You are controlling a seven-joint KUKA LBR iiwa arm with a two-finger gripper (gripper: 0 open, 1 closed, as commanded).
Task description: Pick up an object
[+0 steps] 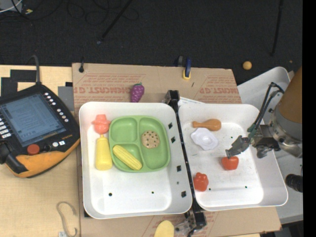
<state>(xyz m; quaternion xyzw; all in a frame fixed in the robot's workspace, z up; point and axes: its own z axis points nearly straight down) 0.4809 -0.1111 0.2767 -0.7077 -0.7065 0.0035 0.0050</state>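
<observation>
My gripper (248, 149) hangs over the right side of the right bin (269, 194) with its two dark fingers spread apart and nothing between them. The left fingertip (236, 149) sits just above a small red tomato-like piece (230, 163), which lies on the bin floor. In the same bin lie a brown drumstick (208, 125), a white fried egg (204, 140) and a second red piece (200, 181) near the front left.
The left bin (128, 201) holds a green divided plate (163, 158) with a cookie (150, 139) and corn (127, 157), a yellow bottle (102, 153) and a pink piece (100, 124). Purple grapes (137, 92) lie behind it. A teach pendant (34, 127) rests far left.
</observation>
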